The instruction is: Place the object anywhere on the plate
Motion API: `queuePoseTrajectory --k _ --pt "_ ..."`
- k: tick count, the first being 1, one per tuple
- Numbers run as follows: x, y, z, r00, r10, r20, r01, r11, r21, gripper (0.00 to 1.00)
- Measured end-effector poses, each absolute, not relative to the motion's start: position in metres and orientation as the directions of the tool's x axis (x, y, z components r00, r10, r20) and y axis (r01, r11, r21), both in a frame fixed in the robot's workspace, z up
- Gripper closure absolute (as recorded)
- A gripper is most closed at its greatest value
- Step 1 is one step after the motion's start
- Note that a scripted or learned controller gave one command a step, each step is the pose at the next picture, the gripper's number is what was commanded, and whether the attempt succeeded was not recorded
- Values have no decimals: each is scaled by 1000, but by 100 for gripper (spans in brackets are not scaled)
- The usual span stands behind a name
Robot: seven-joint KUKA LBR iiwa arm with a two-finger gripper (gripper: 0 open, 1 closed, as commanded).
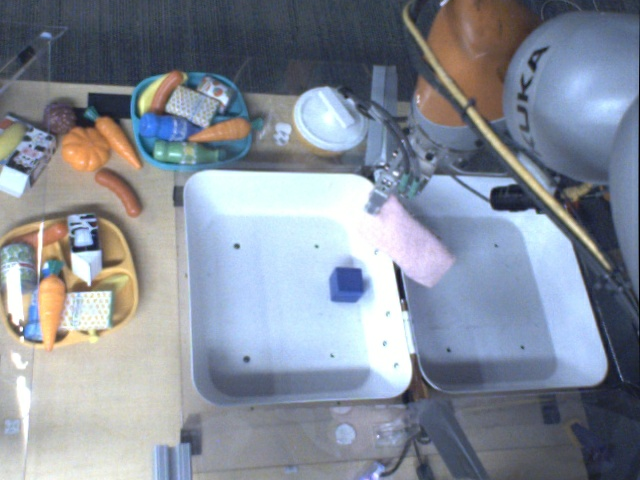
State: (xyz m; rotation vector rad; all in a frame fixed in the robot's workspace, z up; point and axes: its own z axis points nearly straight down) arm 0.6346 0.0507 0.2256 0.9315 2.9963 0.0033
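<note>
Over the far end of the divide between the two white bins, my jaws (385,190) are clamped on the top corner of a pink cloth (408,243). It hangs from them at a slant, trailing down and right across the shared rim, so part sits over the left bin (230,268) and part over the right bin (520,298). A blue cube (347,284) lies on the left bin's floor, just left of the cloth's lower end, not touching it. Beyond the far rim stands a white-lidded yellow cup (328,120), near my wrist. Left side of the bench (150,268): a blue bowl (190,118) and a yellow tray (70,283), both loaded with toy food (carrots, small boxes), plus a toy pumpkin (84,149) and a sausage (120,192) loose between them.
</note>
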Motion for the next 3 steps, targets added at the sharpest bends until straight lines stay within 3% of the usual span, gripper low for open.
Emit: queuePoseTrajectory --k 1,2,3 --pt "624 102 217 -980 201 -5 201 980 3 100" --pt "614 149 225 -1000 2 -6 2 1000 3 100" --pt "614 149 226 -1000 2 -7 2 1000 3 0"
